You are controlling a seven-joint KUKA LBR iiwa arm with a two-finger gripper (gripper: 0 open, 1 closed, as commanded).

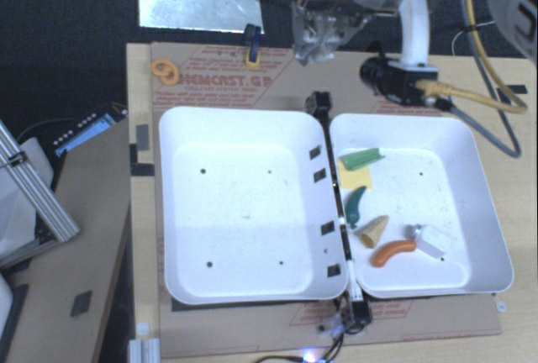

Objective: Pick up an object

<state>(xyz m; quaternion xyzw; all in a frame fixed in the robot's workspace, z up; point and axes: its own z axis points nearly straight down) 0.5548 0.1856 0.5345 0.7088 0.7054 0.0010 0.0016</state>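
Well apart, fingers [315, 46] beyond the bins, spread or pressed unclear; orange sausage [392, 252] in right bin [479, 185]

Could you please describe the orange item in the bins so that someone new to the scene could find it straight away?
Look in the right bin, at the cluster of small things near its left wall. The orange sausage-shaped piece is the lowest of them, below the tan cone and beside a small grey and white piece. It is the only orange, curved thing there.
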